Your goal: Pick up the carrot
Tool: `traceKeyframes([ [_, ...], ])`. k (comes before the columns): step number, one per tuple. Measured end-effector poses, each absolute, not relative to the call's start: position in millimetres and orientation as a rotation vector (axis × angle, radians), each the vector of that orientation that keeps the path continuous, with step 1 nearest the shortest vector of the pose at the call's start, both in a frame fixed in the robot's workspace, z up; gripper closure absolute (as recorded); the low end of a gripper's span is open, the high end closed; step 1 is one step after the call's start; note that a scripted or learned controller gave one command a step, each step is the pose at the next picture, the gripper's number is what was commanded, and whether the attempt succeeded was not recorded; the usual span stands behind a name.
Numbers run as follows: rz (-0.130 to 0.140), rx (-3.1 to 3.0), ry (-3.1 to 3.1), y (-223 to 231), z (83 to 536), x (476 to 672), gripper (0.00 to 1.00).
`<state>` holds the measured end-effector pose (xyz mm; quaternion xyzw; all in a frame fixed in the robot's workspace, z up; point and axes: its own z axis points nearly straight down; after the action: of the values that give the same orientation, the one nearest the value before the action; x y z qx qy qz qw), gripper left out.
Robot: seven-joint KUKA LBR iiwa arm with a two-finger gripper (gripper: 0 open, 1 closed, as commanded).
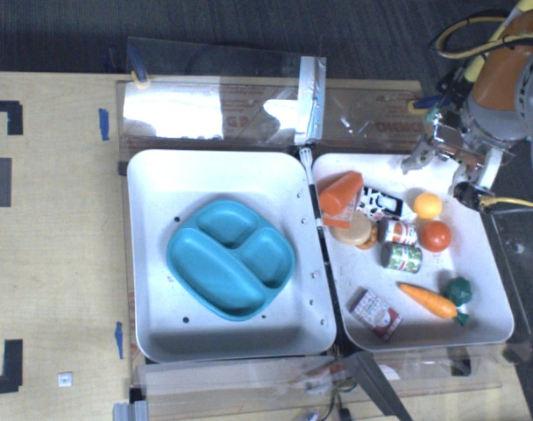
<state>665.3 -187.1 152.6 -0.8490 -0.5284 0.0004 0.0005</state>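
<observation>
The carrot is orange with a dark green leafy top. It lies flat in the front right part of the right bin, pointing left. My gripper hangs over the bin's back right corner, well behind the carrot and apart from it. A yellow-orange fruit and a red tomato sit between the gripper and the carrot. Nothing shows in the gripper.
The right bin also holds an orange carton, a black-and-white pack, a small bottle, a green can and a red packet. A blue divided plate lies in the left bin.
</observation>
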Motion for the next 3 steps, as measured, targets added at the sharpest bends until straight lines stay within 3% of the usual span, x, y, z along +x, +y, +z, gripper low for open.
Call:
traceKeyframes([
  [1, 0.004, -2.661, -1.665, -204, 131, 621.5, 0.00],
  [2, -0.002, -2.535, -1.860, -193, 137, 643.0, 0.00],
  [3, -0.012, -2.339, -2.089, -199, 87, 650.6, 0.00],
])
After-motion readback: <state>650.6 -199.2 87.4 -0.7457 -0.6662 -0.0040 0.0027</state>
